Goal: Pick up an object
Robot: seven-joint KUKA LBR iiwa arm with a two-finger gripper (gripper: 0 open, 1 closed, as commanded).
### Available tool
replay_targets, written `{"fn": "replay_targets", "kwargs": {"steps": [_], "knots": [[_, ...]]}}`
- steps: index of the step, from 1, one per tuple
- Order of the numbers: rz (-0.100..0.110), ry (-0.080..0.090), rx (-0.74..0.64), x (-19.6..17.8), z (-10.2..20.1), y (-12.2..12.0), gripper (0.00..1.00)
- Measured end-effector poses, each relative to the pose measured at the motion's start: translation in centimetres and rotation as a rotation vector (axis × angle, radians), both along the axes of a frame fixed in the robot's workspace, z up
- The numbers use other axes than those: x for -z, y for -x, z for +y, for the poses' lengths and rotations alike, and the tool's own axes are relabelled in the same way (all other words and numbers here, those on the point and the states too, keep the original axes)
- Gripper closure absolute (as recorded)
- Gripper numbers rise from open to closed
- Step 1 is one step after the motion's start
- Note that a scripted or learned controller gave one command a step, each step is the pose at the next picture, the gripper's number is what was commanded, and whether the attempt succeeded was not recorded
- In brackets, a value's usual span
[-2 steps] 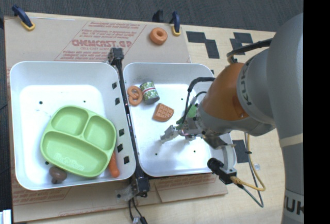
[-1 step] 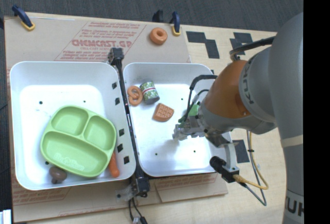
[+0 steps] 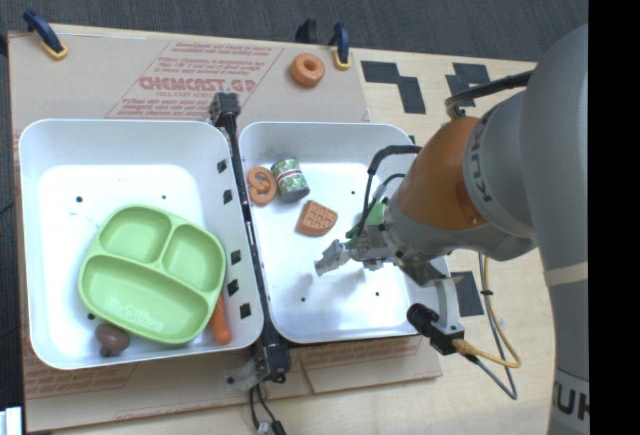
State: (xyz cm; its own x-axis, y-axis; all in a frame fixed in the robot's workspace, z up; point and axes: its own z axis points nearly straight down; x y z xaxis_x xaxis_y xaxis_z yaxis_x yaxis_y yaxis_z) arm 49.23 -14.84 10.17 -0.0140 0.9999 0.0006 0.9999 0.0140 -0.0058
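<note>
The right bin (image 3: 300, 318) holds three small objects near its back left: an orange pretzel-like ring (image 3: 262, 184), a green can (image 3: 291, 177) lying beside it, and a brown waffle piece (image 3: 318, 218). My gripper (image 3: 332, 263) hangs low over the middle of this bin, pointing left, a little in front of and to the right of the waffle. Nothing shows in its grasp. A small green patch (image 3: 375, 214) shows by the wrist, and I cannot say what it is.
The left bin (image 3: 40, 163) holds a light green divided plate (image 3: 152, 273), a carrot (image 3: 220, 321) at the plate's right and a brown lump (image 3: 112, 339) at the front. An orange doughnut (image 3: 308, 70) lies on the cardboard behind the bins. Black clips line the wall between the bins.
</note>
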Motion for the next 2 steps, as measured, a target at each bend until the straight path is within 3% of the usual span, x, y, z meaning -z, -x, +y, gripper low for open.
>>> {"fn": "replay_targets", "kwargs": {"steps": [1, 2], "knots": [[0.000, 0.000, -0.003, -1.01, 0.02, -0.08, 1.00], [0.000, 0.000, -0.005, -1.00, 0.02, -0.08, 0.00]]}}
